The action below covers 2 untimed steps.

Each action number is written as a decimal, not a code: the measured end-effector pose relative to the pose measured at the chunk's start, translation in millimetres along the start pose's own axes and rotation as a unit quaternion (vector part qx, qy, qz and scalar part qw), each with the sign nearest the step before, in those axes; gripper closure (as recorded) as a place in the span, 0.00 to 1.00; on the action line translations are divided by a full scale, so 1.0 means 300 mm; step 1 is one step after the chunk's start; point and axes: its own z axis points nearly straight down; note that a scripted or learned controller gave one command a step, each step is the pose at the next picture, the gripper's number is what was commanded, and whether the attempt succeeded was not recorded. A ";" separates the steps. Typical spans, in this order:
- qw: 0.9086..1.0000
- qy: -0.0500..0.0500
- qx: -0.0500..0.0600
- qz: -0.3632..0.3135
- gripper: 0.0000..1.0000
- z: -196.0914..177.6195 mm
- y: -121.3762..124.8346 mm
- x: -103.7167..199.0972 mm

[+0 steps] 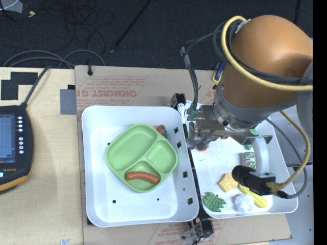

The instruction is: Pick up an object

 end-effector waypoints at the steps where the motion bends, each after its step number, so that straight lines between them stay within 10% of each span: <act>1: 1.000 0.001 -0.004 0.001 1.00 -0.227 0.002 0.096; 2: 1.000 -0.002 0.001 -0.002 1.00 -0.246 0.000 0.098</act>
